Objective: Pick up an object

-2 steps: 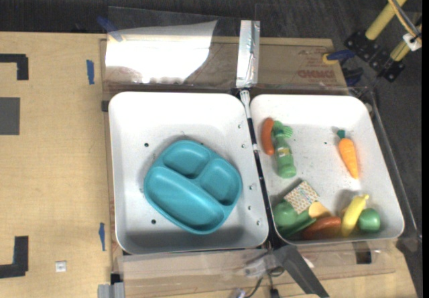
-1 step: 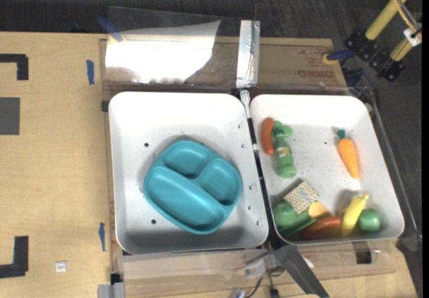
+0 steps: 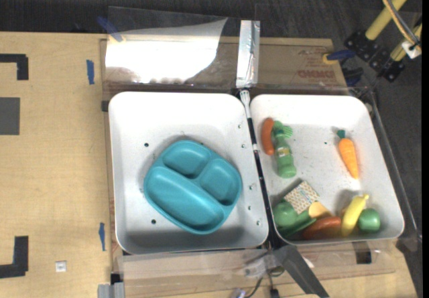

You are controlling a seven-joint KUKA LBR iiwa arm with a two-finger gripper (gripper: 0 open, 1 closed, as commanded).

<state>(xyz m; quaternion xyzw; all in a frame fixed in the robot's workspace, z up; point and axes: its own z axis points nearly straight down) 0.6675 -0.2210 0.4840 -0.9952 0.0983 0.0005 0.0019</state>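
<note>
The right bin (image 3: pixel 315 106) holds the toys. A green bottle (image 3: pixel 284 151) lies at about ten o'clock in it, touching an orange piece (image 3: pixel 268 135) on its left, long axis running roughly twelve to six. A carrot (image 3: pixel 347 155) lies alone at two o'clock, tilted slightly, leaf end toward twelve. A heap sits at six o'clock: a banana (image 3: pixel 354 213), green pieces and a small card (image 3: pixel 303 196). The left bin (image 3: pixel 134 116) carries a blue divided plate (image 3: pixel 193 185).

I cannot tell the hand's state. The arm enters from three o'clock, so the carrot is probably the nearest, clearest pick, best gripped across its short width.
</note>
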